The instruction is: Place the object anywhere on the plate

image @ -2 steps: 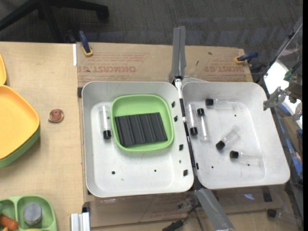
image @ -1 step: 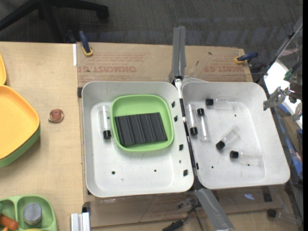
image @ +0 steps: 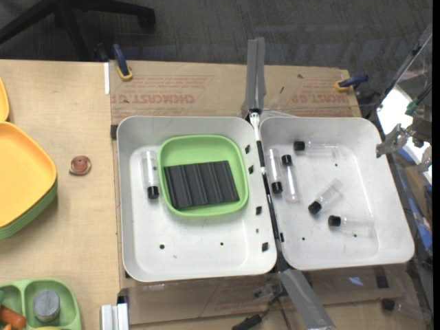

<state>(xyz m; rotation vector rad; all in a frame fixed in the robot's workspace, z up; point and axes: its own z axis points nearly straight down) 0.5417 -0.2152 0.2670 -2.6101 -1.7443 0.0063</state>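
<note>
Gripper: just a grey metal bit at frame edge, far right of the green plate, past the right bin rim; mostly cut off, open or shut: can't tell

Clear vial bodies are hard to make out on the white, caps read better

Far left of the plate a yellow dish stack is cropped by the frame, as is a green compartment tray lower left

Counts:
- 1 dark ridged block, lying flat on the plate, front half
- 1 lone vial w/ black cap, just beside the plate's left rim, on the left bin floor, not on the plate
- 5 black-capped vials right of the plate, scattered in the right bin
- 1 small reddish disc left of the plate, on the bench
- 2 clamps behind the plate
</note>
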